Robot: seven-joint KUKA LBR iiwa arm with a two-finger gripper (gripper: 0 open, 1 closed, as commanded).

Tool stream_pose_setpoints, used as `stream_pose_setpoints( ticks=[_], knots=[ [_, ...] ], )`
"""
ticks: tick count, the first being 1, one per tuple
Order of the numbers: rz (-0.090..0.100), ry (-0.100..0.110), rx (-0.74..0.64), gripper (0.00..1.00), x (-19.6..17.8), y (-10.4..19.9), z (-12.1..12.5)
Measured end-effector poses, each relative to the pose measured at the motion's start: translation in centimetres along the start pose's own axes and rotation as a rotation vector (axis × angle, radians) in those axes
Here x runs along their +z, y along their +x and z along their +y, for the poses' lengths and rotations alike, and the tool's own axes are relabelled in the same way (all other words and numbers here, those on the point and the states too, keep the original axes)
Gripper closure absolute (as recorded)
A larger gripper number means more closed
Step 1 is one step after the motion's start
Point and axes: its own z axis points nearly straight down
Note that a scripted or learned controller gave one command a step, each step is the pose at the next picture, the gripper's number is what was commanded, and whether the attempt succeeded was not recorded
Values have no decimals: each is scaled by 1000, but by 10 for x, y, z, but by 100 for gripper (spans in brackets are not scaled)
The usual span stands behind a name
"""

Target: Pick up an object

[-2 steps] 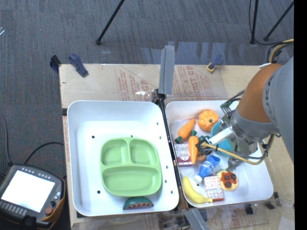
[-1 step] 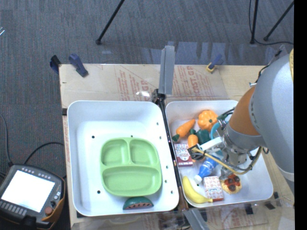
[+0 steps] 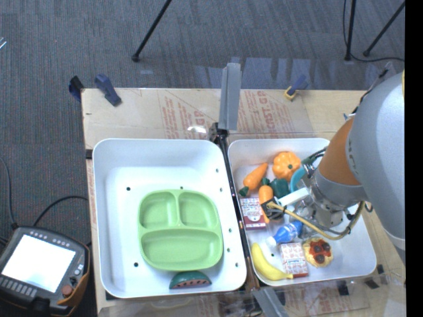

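Nearest, at the lower left corner, we see a teach pendant (image 3: 36,263) with a pale screen lying on the carpet. Just beyond it, a toy watermelon slice (image 3: 190,281) sits against the near wall of the left bin (image 3: 109,170), almost touching the near edge of a green divided plate (image 3: 180,230) that lies flat in the middle of that bin. In the right bin (image 3: 357,256), along the near wall, a toy banana (image 3: 266,264) lies beside a small red-and-white carton (image 3: 293,259), with a round pizza-like toy (image 3: 318,251) just to the right of it. A little farther in, a small blue bottle (image 3: 288,231) lies on its side, and a second carton (image 3: 253,212) rests by the left wall. The gripper (image 3: 301,210) hangs low over this crowded middle part, just above the bottle; we cannot tell whether it is open or closed, and nothing shows clearly in its grasp. Beyond it lie a short carrot (image 3: 266,194), a dark green piece (image 3: 281,187), a longer carrot (image 3: 255,176), a teal object (image 3: 299,177) and an orange pumpkin (image 3: 287,165), all close together. Farther still, a grey post (image 3: 230,98) stands between the bins on the cardboard bench top (image 3: 152,114), a blue clamp (image 3: 107,89) grips its far left corner, and a tripod leg (image 3: 155,22) crosses the carpet.
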Motion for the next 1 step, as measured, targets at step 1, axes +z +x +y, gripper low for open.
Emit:
stream_pose_setpoints(
  ticks=[1],
  knots=[
    [13, -4, 21, 100, -95, 0, -72]
  ],
)
